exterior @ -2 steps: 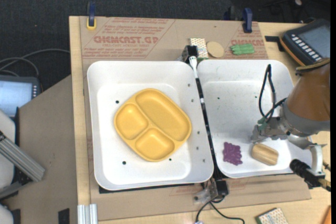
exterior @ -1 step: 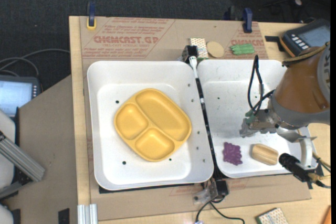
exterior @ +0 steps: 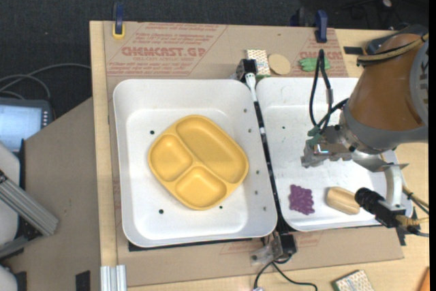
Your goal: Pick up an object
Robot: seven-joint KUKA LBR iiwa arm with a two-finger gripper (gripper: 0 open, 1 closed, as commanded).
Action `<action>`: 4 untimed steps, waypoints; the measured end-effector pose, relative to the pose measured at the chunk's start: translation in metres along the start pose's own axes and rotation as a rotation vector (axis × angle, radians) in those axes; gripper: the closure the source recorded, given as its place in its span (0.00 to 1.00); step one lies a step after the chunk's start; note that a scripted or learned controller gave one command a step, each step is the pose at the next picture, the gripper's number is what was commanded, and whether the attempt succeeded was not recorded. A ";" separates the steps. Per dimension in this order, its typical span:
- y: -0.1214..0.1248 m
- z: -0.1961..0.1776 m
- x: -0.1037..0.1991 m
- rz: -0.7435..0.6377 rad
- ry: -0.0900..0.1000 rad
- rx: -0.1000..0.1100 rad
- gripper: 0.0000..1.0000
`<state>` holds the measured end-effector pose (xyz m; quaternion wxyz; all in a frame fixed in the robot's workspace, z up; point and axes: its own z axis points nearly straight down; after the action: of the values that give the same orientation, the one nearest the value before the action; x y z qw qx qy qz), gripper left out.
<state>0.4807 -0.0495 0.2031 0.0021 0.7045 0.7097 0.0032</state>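
Gripper [exterior: 319, 152] sits mid right bin [exterior: 289, 102], finger state can't tell; nearest picks lie toward the bin's front edge: purple grape cluster [exterior: 301, 198] just below-left, tan bread piece [exterior: 342, 200] below-right (long axis roughly left-right).

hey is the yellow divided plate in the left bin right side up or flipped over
Right side up. The yellow divided plate lies flat in the left bin, its three hollow compartments facing up, with nothing in them.
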 end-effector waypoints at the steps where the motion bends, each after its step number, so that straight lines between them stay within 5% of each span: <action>1: 0.036 -0.044 -0.042 0.009 -0.005 -0.001 1.00; 4: 0.037 -0.034 -0.016 0.007 -0.001 0.008 1.00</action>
<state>0.5176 -0.0656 0.2370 -0.0002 0.7071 0.7071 0.0000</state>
